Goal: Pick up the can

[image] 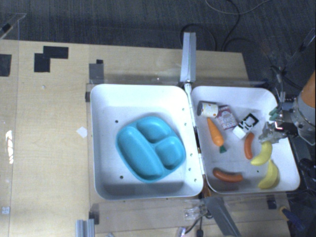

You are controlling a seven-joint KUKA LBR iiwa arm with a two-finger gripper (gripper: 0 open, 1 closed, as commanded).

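The can (208, 108) lies on its side in the upper left corner of the right bin (286, 184), close to the divider between the two bins; it is white with a red band near one end. Just right of it sits a small pinkish packet (227, 118), and right of that a black and white box (246, 123). Below the can an orange carrot (215, 132) points down the bin. Further right a short red sausage (248, 146) stands nearly upright in the frame, beside a yellow banana (262, 154); a second banana (269, 176) lies lower, near the bin's lower right corner. A longer sausage (227, 175) rests along the bottom edge.

The end effector (272, 132) hovers at the right side of this bin, just above the upper banana and well apart from the can. How far its fingers are spread cannot be told from this angle, and nothing can be seen in its grip.

The left bin (101, 132) holds a blue divided plate (150, 147) with three compartments, lying at a slant. Both bins rest on the pale wooden bench (44, 132), which fills the left of the frame
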